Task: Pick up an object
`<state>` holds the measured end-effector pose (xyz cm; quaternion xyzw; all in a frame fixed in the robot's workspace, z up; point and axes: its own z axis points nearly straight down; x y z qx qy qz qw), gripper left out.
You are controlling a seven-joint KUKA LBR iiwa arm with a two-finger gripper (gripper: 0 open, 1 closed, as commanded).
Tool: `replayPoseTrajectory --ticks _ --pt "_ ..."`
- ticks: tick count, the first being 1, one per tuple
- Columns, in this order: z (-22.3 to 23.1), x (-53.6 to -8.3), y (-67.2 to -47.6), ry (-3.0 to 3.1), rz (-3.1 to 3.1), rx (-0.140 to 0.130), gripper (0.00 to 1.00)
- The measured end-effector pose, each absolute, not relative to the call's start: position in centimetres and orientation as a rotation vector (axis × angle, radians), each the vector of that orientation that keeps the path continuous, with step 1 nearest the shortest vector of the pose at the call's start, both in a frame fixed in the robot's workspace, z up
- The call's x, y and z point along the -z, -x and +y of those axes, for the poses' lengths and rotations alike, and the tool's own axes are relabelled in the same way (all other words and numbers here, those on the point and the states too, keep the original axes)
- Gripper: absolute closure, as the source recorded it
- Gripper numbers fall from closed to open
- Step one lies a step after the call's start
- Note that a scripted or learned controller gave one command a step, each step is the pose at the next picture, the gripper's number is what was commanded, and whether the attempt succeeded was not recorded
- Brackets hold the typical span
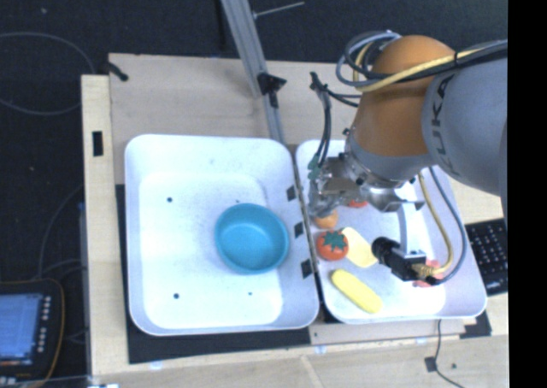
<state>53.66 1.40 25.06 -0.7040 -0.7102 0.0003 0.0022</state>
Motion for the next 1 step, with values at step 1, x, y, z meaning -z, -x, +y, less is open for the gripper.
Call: replayPoseTrajectory --ticks 1 --pt "6.53 -23.82 -52.70 2.207 -2.227 -0.005 1.00"
